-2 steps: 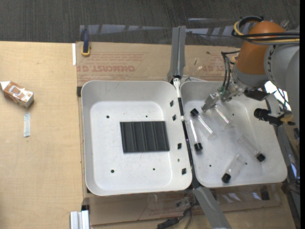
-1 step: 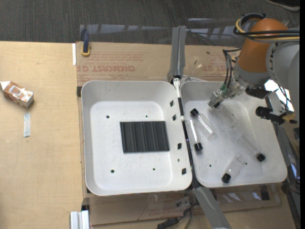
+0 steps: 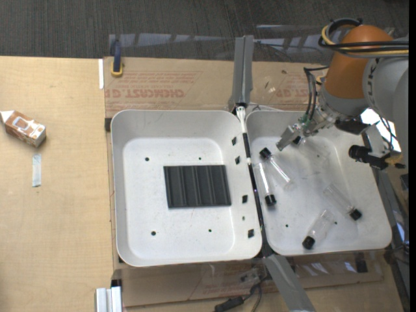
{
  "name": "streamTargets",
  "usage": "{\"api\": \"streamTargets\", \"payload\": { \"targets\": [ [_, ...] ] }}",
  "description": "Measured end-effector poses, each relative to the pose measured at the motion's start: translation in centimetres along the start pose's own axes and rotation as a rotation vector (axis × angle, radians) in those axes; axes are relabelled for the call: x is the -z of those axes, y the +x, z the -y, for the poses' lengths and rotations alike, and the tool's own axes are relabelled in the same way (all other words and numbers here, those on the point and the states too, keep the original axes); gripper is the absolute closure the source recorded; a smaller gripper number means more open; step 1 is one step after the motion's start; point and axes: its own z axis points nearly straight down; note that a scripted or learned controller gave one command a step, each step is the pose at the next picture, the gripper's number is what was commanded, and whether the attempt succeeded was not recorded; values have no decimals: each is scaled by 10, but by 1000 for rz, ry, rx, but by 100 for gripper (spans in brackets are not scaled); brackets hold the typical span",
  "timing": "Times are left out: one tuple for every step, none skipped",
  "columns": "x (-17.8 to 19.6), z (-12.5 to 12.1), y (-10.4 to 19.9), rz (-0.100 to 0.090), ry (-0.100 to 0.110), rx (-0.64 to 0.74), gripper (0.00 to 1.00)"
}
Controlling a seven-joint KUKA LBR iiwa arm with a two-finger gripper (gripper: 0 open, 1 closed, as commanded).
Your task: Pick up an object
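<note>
Tubes with black caps lie scattered in the right bin (image 3: 383,239): one (image 3: 274,166) left of centre, another (image 3: 318,229) lower down. My gripper (image 3: 290,138) hovers at the upper part; whether it is clenched I cannot tell. A dark ribbed block (image 3: 197,186) sits in the left bin (image 3: 130,239).

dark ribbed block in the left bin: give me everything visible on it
The dark ribbed block is a flat, dark grey rectangle, longer side to side, with parallel ridges running across its short dimension. It looks like matte plastic or rubber. It lies flat near the middle of the left bin floor, square to the bin walls, touching nothing else. The pincer is over the right bin, well away.
</note>
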Motion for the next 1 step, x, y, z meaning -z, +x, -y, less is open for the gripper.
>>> {"api": "streamTargets", "payload": {
  "targets": [
    [-10, 85, -3, -2, 2, 3, 0]
  ]
}}
